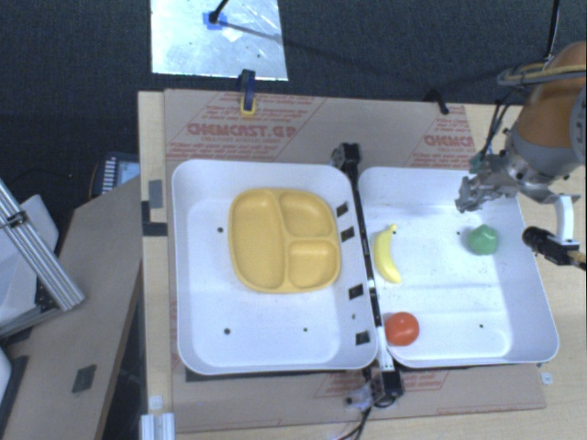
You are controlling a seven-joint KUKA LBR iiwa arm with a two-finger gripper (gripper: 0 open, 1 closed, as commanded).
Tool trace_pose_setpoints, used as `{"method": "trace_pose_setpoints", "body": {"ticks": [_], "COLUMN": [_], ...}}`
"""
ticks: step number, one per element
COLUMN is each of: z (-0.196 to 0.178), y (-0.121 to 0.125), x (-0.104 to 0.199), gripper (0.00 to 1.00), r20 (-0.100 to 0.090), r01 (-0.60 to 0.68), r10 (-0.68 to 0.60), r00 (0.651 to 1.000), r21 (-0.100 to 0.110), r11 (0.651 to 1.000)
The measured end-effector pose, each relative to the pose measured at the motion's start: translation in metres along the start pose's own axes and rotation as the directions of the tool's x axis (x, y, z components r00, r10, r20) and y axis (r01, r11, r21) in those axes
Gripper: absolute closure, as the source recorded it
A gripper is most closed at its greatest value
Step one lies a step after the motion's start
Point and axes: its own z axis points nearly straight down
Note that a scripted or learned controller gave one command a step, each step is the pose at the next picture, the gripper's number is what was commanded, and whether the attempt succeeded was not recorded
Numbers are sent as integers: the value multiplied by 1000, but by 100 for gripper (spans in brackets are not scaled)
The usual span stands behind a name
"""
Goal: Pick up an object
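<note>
Approach is the step you're in: the gripper [470,196] hangs above the right bin [440,346], holding nothing you can see, its opening impossible to tell. Green ball [481,239] sits just below it; next, descend onto it.

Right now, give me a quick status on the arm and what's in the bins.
End effector over right bin, above green ball, nothing seen held. Banana and orange ball by the divider. Yellow plate in left bin.
</note>
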Motion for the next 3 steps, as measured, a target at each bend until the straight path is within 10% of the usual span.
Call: {"method": "trace_pose_setpoints", "body": {"ticks": [2, 3], "z": [-76, -81], "y": [-3, -12], "x": [1, 60], "gripper": [100, 100], "r20": [-1, -4], "r01": [4, 10], "r10": [-4, -10], "r00": [1000, 1000], "r21": [4, 6], "r11": [1000, 1000]}}
